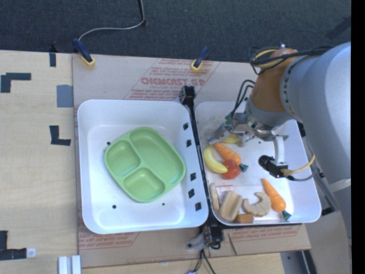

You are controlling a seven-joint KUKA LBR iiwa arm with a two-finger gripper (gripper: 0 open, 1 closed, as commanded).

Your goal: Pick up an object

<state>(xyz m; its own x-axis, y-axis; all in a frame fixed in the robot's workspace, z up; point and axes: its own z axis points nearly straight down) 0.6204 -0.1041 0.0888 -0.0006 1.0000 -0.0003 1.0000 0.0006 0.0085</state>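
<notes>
My gripper (231,132) is low in the right bin (311,207), at its upper left part, under the orange band of the wrist (267,93). A small yellow object (230,139) peeks out right beneath it. Just below the gripper lie an orange toy carrot (227,152), a yellow banana (213,160) and a red tomato (230,170), packed close together. A second carrot (274,194) lies toward the bin's lower right. Tan bread-like pieces (228,204) and a curved beige piece (258,204) rest along the front wall.
The left bin (91,147) holds a green divided plate (144,163). A black divider (194,147) runs between the bins. A black cable with a connector (272,166) hangs from the arm over the right bin. The grey arm (331,113) covers the bin's right side.
</notes>
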